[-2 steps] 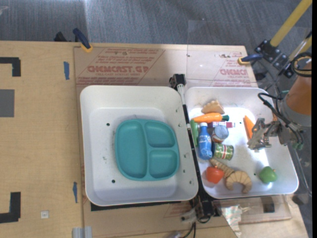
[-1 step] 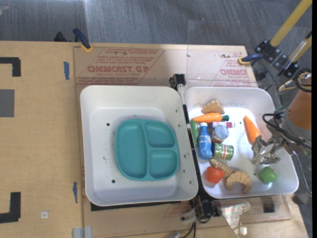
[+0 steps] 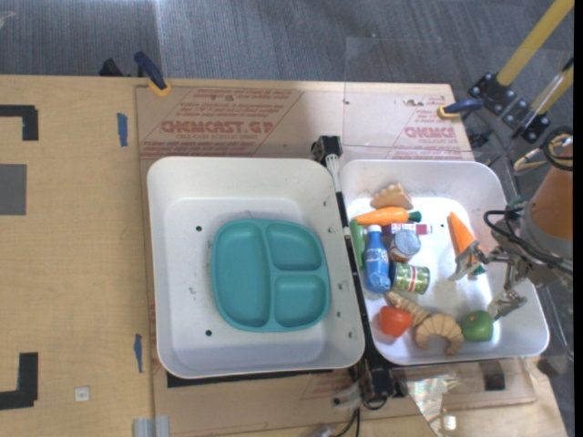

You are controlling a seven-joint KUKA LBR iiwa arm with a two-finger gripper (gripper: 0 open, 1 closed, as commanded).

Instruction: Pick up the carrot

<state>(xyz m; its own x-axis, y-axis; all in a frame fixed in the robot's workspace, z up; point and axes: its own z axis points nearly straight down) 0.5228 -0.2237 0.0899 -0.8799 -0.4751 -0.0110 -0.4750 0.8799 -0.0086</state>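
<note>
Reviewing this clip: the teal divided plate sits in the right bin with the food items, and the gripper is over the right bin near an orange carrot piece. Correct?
Not quite. The camera view shows the teal divided plate in the left bin, apart from the food items. The rest holds: the gripper is over the right bin, near an orange carrot piece.

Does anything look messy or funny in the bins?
A little. The toy food lies jumbled in the right bin, with a blue bottle and a can tipped on their sides, while the teal plate in the left bin holds nothing.
</note>
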